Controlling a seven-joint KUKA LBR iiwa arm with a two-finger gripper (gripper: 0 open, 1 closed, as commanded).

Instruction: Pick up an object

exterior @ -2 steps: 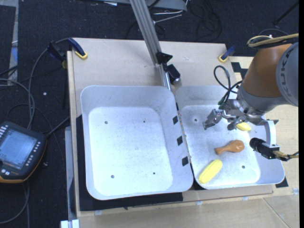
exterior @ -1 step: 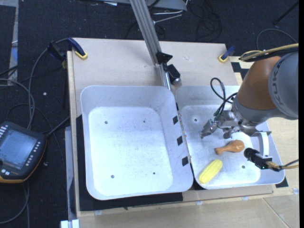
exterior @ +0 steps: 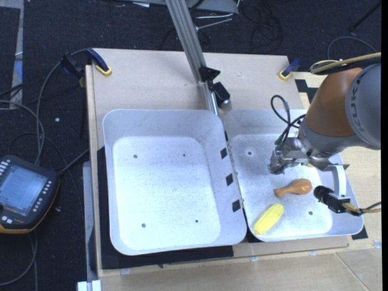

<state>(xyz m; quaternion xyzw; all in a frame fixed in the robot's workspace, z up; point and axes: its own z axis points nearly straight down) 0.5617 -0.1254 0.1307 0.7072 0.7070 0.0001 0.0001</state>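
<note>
In the right bin (exterior: 250,141) lie two things. A brown drumstick-shaped toy (exterior: 294,188) rests near the bin's middle right, and a yellow corn cob (exterior: 268,217) lies at the front, angled toward the front left corner. My gripper (exterior: 278,166) hangs over the right bin just above and left of the drumstick, a short gap apart from it. Nothing shows between its fingers, and the wrist hides how they stand.
The left bin (exterior: 121,126) lies beside the right one, sharing a raised middle wall with black clips (exterior: 231,179). A slanted metal pole (exterior: 189,35) rises from the back of the bench. A teach pendant (exterior: 21,190) lies on the floor at left.
</note>
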